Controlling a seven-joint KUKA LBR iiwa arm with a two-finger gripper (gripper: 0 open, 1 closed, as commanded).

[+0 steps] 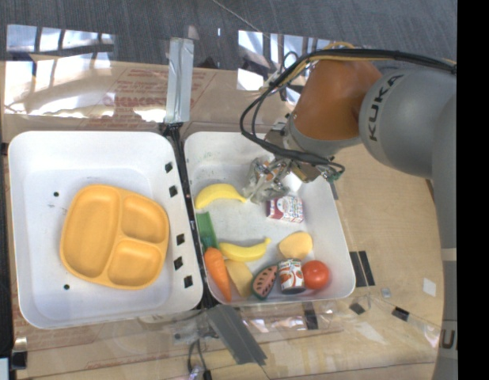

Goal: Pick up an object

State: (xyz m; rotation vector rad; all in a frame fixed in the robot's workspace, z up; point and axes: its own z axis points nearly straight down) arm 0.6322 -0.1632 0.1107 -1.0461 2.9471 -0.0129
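Toy food crowds my right bin (339, 236): near edge holds carrot (218, 274), watermelon slice (265, 281), small can (290, 276), tomato (316, 275). Farther in, one banana (244, 250), a yellow lemon-like piece (295, 245), a small red-and-white carton (286, 207), second banana (217, 195). My gripper (270, 177) hangs over the far part, just beyond the carton; grip state unreadable. Left bin (39, 157): yellow divided tray (114, 236).

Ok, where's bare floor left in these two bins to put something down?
Left bin: bare white floor all round the yellow divided tray, widest along the far wall. Right bin: a patch at the far left corner above the upper banana, and a strip mid-floor between both bananas. Its near end is crowded: carrot, tomato, can. The end effector hangs over the far middle.
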